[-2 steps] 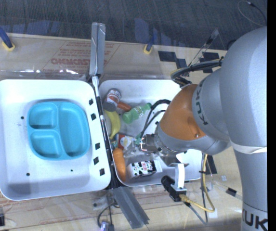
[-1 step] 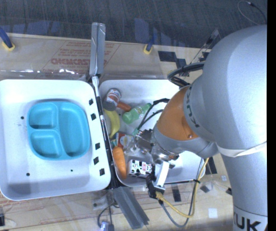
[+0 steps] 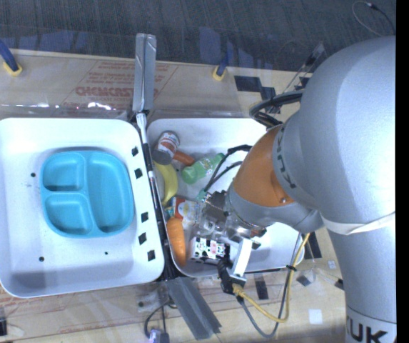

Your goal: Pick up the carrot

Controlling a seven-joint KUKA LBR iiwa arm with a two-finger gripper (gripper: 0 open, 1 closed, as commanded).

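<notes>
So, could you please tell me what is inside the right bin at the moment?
The right bin holds a carrot, a banana, a green bottle and a small can. The gripper and arm cover its right part, hiding whatever lies beneath.

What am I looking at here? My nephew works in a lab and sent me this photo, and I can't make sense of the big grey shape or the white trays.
The camera sits above a bench, looking down at a slant. The big grey shape with the orange band is a robot arm reaching in from the right. At its end is a gripper, a two-fingered claw, hanging low over the right bin; its fingers are too cluttered to read.

Two shallow white bins stand side by side. The left bin holds a blue divided plate. The right one holds toy food along its left side: an orange carrot near the front, a yellow banana behind it, a greenish bottle and a small can farther back.

The carrot lies in the bin just left of the gripper; I can't see anything held.
</notes>
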